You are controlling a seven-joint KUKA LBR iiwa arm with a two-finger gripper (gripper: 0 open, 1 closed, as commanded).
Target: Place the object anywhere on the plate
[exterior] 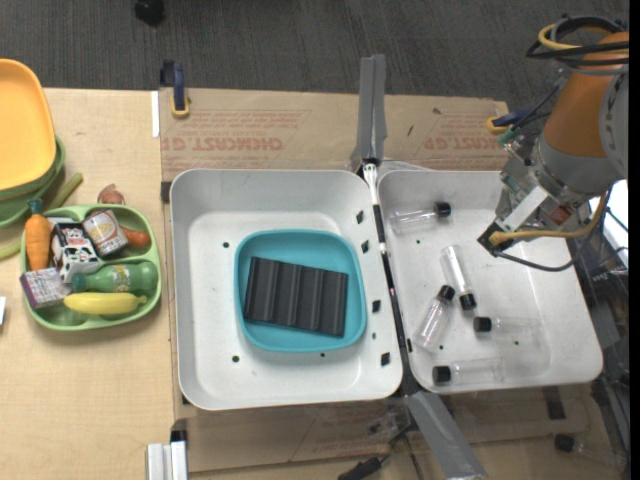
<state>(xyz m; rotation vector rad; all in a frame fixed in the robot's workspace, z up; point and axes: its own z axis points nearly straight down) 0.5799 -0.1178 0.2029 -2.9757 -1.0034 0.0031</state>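
Camera view: gripper (497, 236) over the right bin's (560, 358) far edge, jaws unreadable. Black block (296, 294) already lies on the plate (255, 340)

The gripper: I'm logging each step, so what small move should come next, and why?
Probably lower the gripper toward the nearest clear vial in the right bin. It hangs above that bin's upper right with nothing visibly between its fingers, while the teal plate sits in the left bin.

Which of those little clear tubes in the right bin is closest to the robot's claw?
The vial along the bin's far edge, black cap pointing right. It lies level with the gripper; the other vials sit lower, toward the bin's middle and near edge.
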